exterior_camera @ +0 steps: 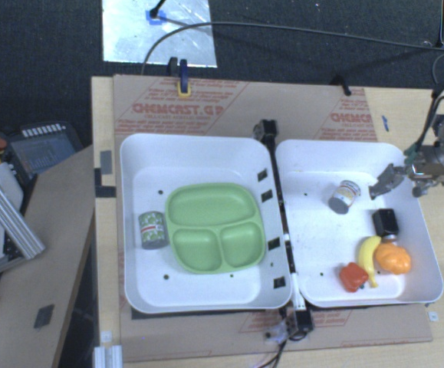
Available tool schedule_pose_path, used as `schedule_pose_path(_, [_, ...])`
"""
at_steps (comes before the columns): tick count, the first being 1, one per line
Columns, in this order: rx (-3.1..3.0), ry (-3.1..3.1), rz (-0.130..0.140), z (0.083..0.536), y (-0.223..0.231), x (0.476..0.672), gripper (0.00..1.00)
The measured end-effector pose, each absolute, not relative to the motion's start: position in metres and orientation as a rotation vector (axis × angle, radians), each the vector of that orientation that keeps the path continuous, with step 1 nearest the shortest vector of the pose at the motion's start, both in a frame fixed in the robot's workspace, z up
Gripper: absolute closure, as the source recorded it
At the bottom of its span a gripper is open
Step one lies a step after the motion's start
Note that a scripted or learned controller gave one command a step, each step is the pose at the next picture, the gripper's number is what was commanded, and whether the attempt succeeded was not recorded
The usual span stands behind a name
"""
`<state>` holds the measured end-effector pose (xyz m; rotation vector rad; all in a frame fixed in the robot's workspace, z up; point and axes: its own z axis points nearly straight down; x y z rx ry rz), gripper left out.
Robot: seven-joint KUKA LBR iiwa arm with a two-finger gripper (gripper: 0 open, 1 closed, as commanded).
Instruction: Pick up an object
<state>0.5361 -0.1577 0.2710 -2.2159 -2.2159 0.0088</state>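
Note:
The right bin [325, 163] holds a small grey tin [344, 196] lying on its side, a black block [386, 222], a yellow banana [369, 257], an orange fruit [394, 260] and a red fruit [352, 276]. My gripper [399, 185] hovers over the right bin's far right side, just right of the tin and above the black block. It is open, its fingers spread apart with nothing between them. One fingertip [379, 185] points toward the tin without touching it.
The left bin [141, 159] carries a green divided plate [210, 227] and a small can with a green label [152, 229] at its left. A black divider with clips [275, 205] runs between the bins. Cardboard lies under both bins.

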Motion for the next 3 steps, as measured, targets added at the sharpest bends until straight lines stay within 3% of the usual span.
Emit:
schedule_pose_path(1, [-2.219, -2.226, -0.001, 0.277, -0.157, 0.538, 0.0])
schedule_pose_path(3, [-2.218, -2.22, 0.003, 0.171, -0.152, 0.537, 0.0])
